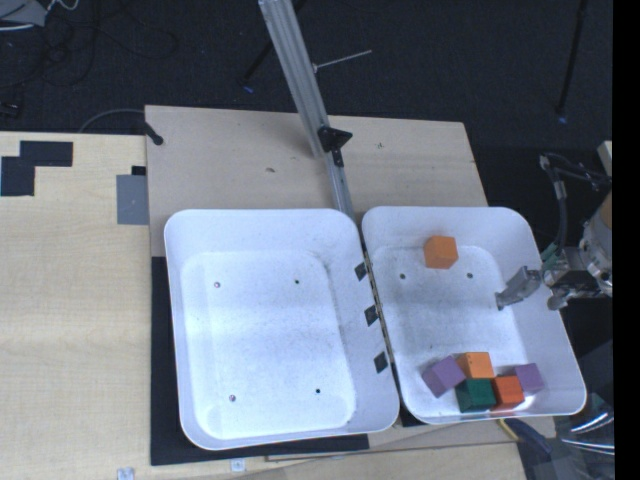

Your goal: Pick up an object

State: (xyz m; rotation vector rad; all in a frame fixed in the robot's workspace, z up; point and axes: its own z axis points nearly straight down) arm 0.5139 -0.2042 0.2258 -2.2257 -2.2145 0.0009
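Toward the back of the right bin [505, 218], a lone orange cube [440, 251] sits flat on the floor, well apart from everything else and the easiest thing to take. It has no long axis to speak of; its edges sit slightly turned against the bin walls. Along the front wall lies a tight cluster: a purple block [443, 375], a second orange block [478, 364], a green block [477, 394], a red-orange block [509, 391] and another purple block [529, 376], touching one another. The gripper [530, 286] hangs at the bin's right rim, its fingers look spread, with nothing between them. I judge this the approach step: the next move calls for centring over one block, squaring the fingers to its faces, then descending. The left bin [180, 268] lies alongside.
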